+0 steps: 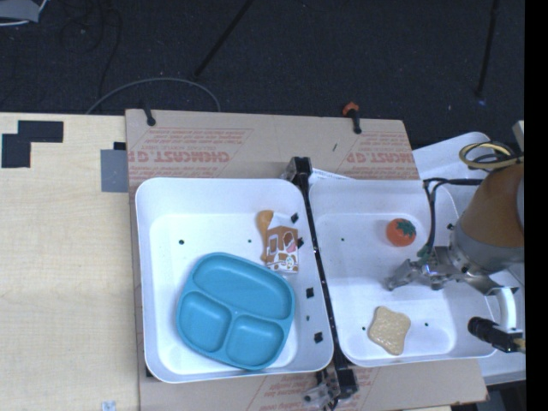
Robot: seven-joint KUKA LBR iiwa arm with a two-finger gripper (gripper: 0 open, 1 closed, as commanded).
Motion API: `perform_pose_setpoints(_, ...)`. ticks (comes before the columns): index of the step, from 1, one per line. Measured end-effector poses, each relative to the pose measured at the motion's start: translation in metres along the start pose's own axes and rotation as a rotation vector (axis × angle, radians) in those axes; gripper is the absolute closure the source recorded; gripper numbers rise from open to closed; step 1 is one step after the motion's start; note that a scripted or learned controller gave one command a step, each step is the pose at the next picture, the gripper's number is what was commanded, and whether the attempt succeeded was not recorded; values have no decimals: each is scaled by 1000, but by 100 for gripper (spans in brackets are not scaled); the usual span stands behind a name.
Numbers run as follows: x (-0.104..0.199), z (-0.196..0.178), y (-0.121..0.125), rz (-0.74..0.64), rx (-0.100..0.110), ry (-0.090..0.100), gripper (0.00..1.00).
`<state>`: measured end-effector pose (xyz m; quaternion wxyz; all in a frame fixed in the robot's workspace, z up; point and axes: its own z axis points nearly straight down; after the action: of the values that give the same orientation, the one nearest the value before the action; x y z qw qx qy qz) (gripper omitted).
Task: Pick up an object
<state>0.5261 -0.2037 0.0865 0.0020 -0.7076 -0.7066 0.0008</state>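
Hovering over the right bin (355,349), the claw (409,274) hangs with nothing between its fingers; whether they are spread or closed I cannot tell. The tomato (401,231) sits just up-left of it, the cracker (389,330) just below. This looks like the approach step. Next it needs to settle over one item and drop.

1. The left bin (163,229) holds a blue divided plate (235,310); a small printed carton (282,250) and an orange-brown piece (265,222) lie by the divider.
2. The right bin (360,204) holds a red-orange tomato toy (401,231) and a tan bread-like slice (389,329), well apart.
3. The tool (401,278) hangs over the right bin between them; nothing sits in it.
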Motion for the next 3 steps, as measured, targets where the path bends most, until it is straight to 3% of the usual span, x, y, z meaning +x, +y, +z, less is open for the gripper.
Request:
perform_pose_setpoints(1,-1,-12,0,3,-2,-1,100)
perform_pose_setpoints(3,0,-137,8,-4,-9,-4,100)
